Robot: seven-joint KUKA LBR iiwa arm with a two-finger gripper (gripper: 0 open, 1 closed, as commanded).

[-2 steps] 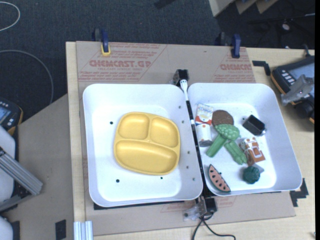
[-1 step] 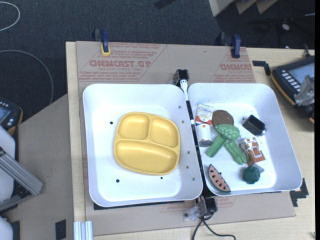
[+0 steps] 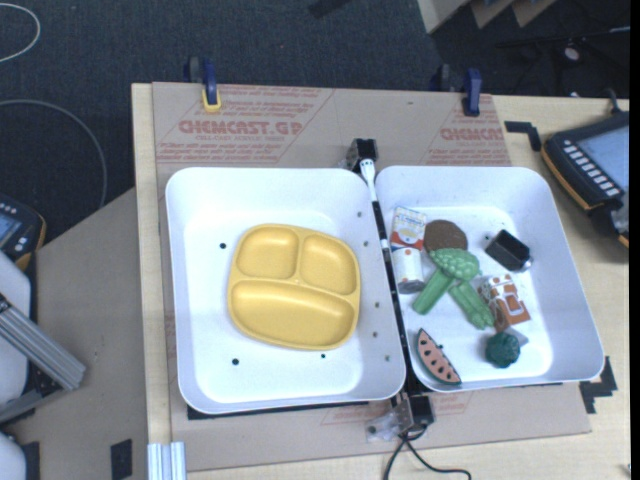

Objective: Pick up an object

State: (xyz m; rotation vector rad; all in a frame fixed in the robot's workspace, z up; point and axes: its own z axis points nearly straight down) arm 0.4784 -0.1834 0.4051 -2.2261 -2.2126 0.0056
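Observation:
The right bin (image 3: pixel 530 193) holds several small toy items. A white carton (image 3: pixel 407 230) lies at its left, with a brown round piece (image 3: pixel 445 235) beside it. A green vegetable toy (image 3: pixel 452 279) lies in the middle. A black block (image 3: pixel 507 249) sits to the right. A small orange and white packet (image 3: pixel 505 299) lies lower right. A dark green broccoli toy (image 3: pixel 502 349) rests near the front. A watermelon slice (image 3: pixel 437 357) lies at the front left corner. The left bin (image 3: pixel 200 268) holds a yellow divided plate (image 3: pixel 294 286).
The bins stand on a brown board (image 3: pixel 260 123) held by blue clamps (image 3: pixel 209 78) at the back. A tablet-like device (image 3: pixel 597 163) lies at the right edge of the bench. Cables run over the dark floor at the left.

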